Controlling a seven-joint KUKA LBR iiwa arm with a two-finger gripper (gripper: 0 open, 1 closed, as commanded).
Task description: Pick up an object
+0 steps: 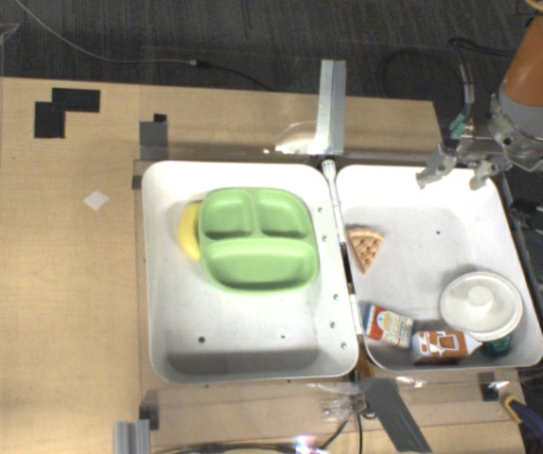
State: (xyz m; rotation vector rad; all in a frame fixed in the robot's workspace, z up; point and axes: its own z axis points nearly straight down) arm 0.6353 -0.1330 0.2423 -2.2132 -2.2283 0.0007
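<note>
My gripper [458,172] hangs over the back edge of the right bin [423,220], open, with nothing between its fingers. Well in front of it lie a toy pizza slice [363,248] near the bin's left wall, a white bowl [480,303] at the front right, and two small cartons [388,326] [439,346] along the front wall. A dark green item [499,346] pokes out beside the bowl. In the left bin [172,329] sits a green divided plate [255,237] with a yellow banana [188,232] partly hidden under its left side.
A metal post [332,107] stands behind the seam between the two bins. Cables run across the dark floor at the back. The wooden bench [54,282] stretches out to the left of the bins.
</note>
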